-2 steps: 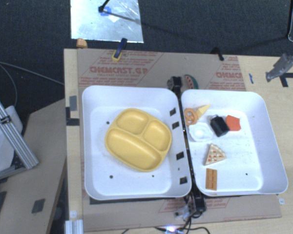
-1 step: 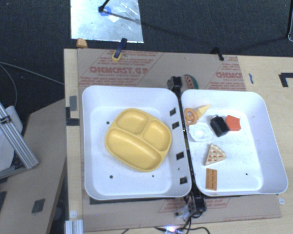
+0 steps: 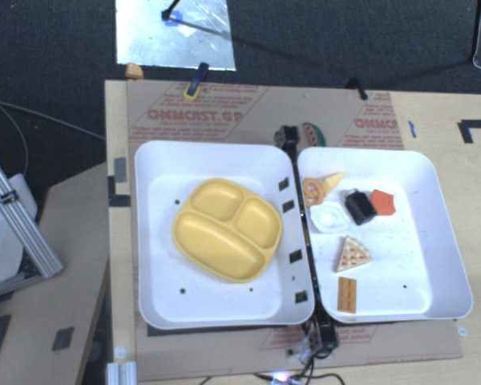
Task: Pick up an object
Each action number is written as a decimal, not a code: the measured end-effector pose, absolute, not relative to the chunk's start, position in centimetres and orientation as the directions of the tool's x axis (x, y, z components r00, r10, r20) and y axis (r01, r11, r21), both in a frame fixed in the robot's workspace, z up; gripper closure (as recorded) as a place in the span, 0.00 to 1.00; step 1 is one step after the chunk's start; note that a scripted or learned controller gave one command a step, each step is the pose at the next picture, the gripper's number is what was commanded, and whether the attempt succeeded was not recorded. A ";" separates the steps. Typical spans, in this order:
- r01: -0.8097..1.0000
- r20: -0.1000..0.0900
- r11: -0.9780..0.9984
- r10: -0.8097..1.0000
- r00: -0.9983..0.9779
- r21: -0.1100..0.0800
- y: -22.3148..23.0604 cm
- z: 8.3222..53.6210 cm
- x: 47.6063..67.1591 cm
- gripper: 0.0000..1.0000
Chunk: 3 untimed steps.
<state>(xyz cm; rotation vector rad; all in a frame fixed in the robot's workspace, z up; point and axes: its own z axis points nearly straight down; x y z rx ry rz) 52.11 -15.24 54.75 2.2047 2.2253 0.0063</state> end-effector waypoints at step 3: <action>1.000 0.001 0.005 1.000 -0.005 0.007 6.2 42.4 48.8 1.00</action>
